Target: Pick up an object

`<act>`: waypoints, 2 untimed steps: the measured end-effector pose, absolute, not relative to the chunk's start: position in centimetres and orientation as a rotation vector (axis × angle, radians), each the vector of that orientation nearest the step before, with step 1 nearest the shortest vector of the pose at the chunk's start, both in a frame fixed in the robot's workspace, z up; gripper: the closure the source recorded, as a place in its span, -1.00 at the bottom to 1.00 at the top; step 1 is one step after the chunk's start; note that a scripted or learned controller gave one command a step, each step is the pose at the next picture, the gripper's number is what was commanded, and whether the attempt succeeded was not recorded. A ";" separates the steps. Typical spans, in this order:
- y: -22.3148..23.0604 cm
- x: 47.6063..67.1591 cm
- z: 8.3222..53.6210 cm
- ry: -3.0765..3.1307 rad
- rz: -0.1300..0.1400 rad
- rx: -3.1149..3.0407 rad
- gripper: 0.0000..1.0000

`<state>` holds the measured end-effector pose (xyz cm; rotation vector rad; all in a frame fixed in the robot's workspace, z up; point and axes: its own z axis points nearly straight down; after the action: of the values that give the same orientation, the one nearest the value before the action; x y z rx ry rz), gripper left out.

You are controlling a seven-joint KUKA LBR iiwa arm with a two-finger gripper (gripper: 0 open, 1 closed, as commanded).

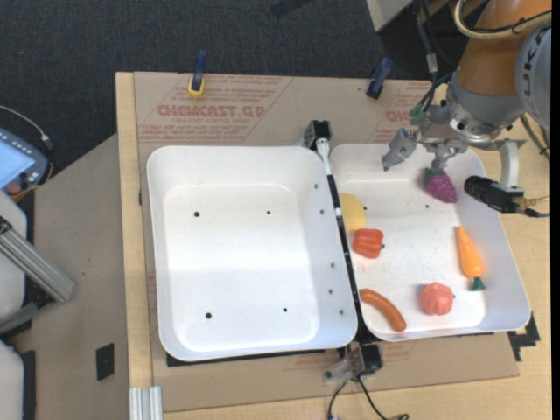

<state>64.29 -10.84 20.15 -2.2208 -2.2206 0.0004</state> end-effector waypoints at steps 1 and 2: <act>-10.8 64.4 21.3 -2.223 -0.003 -2.222 1.00; -14.3 64.1 30.5 -2.227 -0.008 -2.232 1.00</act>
<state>64.05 -14.27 30.52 -2.2316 -2.2266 -0.0076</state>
